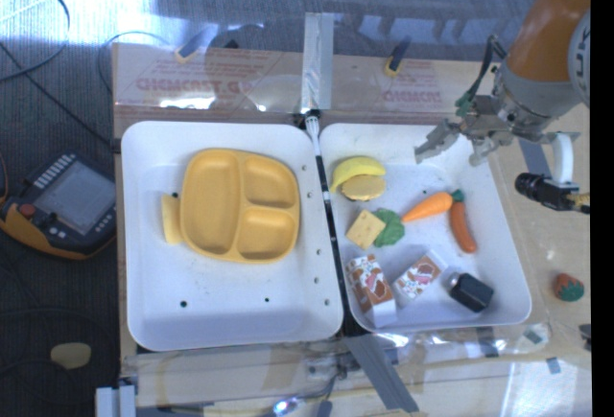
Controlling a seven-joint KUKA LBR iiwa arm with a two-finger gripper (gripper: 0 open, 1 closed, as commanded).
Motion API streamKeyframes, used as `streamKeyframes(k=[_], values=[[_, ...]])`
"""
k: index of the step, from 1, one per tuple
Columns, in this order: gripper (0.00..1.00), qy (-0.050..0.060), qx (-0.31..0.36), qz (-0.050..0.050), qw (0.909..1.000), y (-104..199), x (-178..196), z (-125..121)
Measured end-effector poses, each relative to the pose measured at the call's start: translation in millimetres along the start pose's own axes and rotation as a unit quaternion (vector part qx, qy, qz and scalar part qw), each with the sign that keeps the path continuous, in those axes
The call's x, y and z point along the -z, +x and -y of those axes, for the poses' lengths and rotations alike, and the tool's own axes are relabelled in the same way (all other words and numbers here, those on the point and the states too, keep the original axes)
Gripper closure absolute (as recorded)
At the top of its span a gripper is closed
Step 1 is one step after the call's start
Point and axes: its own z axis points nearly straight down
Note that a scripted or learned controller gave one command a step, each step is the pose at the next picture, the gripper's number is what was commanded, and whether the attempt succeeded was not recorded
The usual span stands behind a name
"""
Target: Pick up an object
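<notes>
With our fingers (458, 141) spread wide and empty above the right bin's (508, 243) far edge, we could miss the carrot (428, 206) lying below, since toys crowd closely there.

Yellow tray (238, 204), orange carrot (428, 206), green leaf (389, 228), white bins (144, 243).

My surface (230, 80) spans mid-frame, carrying two white bins side by side: left bin (144, 243), right bin (508, 281). A small reddish object (568, 287) lies far right.
</notes>
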Motion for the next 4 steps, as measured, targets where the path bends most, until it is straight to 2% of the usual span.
streamKeyframes(k=[1,2,3,4], values=[[0.0,-0.003,0.081,-0.001,0.9967,-50,-129,25],[0.0,-0.004,0.055,0.001,0.9985,-36,-140,128],[1.0,-0.004,0.055,0.0,0.9985,-36,-133,127],[1.0,0.0,0.007,0.001,1.0,-2,-23,62]])
